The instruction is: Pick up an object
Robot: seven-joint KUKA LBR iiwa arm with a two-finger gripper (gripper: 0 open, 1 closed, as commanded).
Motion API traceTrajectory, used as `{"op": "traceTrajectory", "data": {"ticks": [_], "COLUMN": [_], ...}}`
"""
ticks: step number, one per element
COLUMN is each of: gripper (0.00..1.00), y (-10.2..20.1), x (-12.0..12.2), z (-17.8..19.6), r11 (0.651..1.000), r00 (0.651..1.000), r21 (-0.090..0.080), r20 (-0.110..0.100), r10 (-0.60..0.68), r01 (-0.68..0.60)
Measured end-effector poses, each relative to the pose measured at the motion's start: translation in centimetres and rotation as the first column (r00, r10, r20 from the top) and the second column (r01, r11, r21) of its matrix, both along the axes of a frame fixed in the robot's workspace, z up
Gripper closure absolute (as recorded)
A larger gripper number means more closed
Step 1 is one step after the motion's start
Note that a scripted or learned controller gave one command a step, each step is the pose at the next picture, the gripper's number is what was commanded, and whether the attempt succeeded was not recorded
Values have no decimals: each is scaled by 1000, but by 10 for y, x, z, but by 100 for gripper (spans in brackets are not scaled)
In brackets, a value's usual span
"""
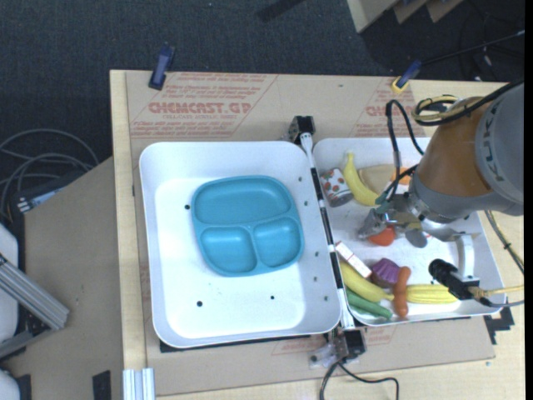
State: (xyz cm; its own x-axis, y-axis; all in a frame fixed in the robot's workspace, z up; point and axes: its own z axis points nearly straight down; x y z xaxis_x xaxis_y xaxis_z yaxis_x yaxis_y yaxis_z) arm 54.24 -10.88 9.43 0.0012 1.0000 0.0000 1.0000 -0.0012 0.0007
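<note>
Where the arm's gripper (385,222) hangs low in the right white bin (491,252), a small orange-red rounded plastic piece (381,237) lies just beside its tip, near the bin's middle; judged the likeliest object to lift.

Handling, by judgement: light, stiff, smooth toy plastic, apt to slip or roll; best taken across its narrow width from above.

Pincer state: cannot tell; metal parts blur together, and nothing shows clearly between them.

Neighbours in same bin: yellow toy banana (360,182) toward the far wall; red-and-white patterned small cup (336,187) beside it; purple toy piece (385,270), orange carrot-like stick (401,290), yellow corn-like cob (436,294), green pod (368,307) near the front wall.

Left white bin (166,223): blue three-compartment plastic plate (246,223), well apart.
</note>
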Motion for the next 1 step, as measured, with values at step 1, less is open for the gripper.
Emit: {"op": "traceTrajectory", "data": {"ticks": [1], "gripper": [100], "y": [81], "x": [20], "z": [91], "r11": [1000], "r00": [1000], "r21": [1], "r20": [0], "r10": [2], "r01": [-2]}}
